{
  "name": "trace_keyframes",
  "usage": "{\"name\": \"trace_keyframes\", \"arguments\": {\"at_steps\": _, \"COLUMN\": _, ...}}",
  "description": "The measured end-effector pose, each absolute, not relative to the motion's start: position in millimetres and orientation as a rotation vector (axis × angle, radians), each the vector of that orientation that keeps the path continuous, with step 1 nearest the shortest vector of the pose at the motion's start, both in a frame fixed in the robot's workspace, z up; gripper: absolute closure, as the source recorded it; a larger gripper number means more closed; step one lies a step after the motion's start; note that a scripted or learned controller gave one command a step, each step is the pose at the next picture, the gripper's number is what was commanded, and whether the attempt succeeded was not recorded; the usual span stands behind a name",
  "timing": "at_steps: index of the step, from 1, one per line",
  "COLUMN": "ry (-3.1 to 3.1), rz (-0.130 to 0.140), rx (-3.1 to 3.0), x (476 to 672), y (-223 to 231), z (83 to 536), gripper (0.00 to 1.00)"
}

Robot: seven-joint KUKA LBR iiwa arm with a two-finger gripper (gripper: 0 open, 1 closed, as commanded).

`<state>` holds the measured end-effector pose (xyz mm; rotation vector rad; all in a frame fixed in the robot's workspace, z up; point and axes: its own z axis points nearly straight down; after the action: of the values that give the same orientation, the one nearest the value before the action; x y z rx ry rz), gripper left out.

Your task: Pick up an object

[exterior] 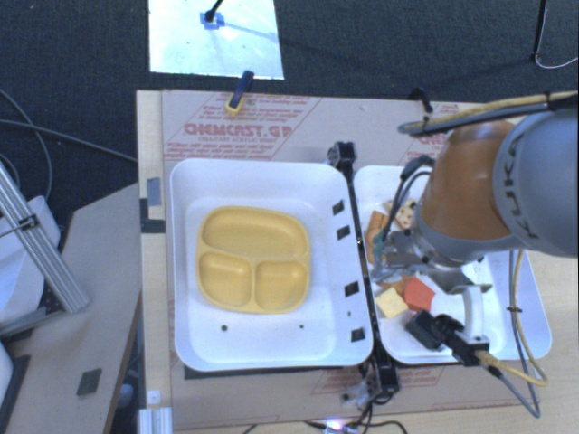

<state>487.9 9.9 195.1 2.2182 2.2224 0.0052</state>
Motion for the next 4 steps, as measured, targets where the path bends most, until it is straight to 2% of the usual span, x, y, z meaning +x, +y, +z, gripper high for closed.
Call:
{"name": "trace_keyframes", "arguments": {"at_steps": 1, "ry": 2.214, "rz": 0.000, "rx": 2.225, "x": 497.1, "y": -76, "z": 184, "gripper": 1.00}}
{"name": "trace_keyframes", "arguments": {"at_steps": 2, "ry": 2.222, "rz": 0.002, "rx": 2.220, "x": 497.1, "y": -71, "z": 184, "gripper": 0.00}}
{"name": "trace_keyframes", "arguments": {"at_steps": 3, "ry": 2.219, "rz": -0.006, "rx": 2.227, "x": 484.7, "y": -118, "z": 127, "gripper": 0.00}}
{"name": "trace_keyframes", "arguments": {"at_steps": 4, "ry": 2.230, "rz": 0.008, "rx": 2.207, "x": 521.5, "y": -44, "z": 187, "gripper": 0.00}}
